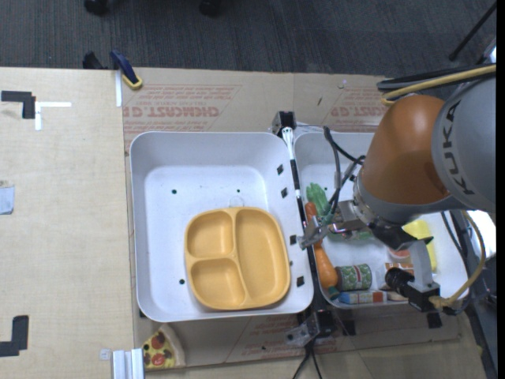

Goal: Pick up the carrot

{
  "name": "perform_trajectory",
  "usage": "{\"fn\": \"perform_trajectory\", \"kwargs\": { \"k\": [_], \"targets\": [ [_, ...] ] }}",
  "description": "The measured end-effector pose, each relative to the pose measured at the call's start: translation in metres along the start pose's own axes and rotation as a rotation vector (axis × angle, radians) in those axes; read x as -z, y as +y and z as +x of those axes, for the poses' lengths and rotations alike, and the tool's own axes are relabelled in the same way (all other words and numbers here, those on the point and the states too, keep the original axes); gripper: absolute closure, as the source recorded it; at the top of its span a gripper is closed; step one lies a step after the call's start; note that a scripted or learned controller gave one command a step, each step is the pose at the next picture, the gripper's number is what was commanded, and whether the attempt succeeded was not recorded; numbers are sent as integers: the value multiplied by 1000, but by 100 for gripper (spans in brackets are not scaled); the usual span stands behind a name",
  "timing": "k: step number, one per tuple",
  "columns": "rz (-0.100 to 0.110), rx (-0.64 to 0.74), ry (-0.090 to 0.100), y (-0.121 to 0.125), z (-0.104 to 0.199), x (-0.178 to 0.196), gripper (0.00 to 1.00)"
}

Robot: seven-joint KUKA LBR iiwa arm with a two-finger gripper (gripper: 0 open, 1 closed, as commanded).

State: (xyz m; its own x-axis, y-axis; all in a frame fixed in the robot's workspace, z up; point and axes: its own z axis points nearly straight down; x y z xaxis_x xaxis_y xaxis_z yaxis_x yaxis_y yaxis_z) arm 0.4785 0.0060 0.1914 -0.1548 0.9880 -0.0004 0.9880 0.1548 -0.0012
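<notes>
— Gripper (317, 234) first: what have you got at the tip?

— You'll find its metal end low over the left edge of the right bin (351, 150), just right of centre in the frame. It lies across the carrot (324, 265), and the wrist housing covers the top of it. From this slant you cannot tell how far it is spread, nor whether it has closed on anything.

— And the carrot itself?

— It lies lengthwise along the right bin's left wall. Its orange body shows just below the gripper, running toward the bin's lower left corner. A smaller patch of orange peeks out just above the gripper, with a green piece (317, 195) above that. Whether the carrot rests on the bin floor or is lifted off it, you cannot read.

— What's around it?

— Just right of the carrot's lower end, a small can (353, 275) with a green label lies on its side. Further right, a yellow object (418, 230) shows partly under the arm. The orange band (406, 152) fills the upper right of the frame.

— The other bin?

— The left bin (158, 235) holds a yellow divided plate (237, 257), lower right on its floor. A toy pizza slice (158, 350) sits on the bench below that bin.
</notes>
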Motion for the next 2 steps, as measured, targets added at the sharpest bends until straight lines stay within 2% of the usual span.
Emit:
{"fn": "perform_trajectory", "kwargs": {
  "k": [1, 2],
  "targets": [
    [-3, 37, -1, 6, -50, 0, 0],
    [0, 89, 0, 4, 20, 0, 0]
  ]
}}
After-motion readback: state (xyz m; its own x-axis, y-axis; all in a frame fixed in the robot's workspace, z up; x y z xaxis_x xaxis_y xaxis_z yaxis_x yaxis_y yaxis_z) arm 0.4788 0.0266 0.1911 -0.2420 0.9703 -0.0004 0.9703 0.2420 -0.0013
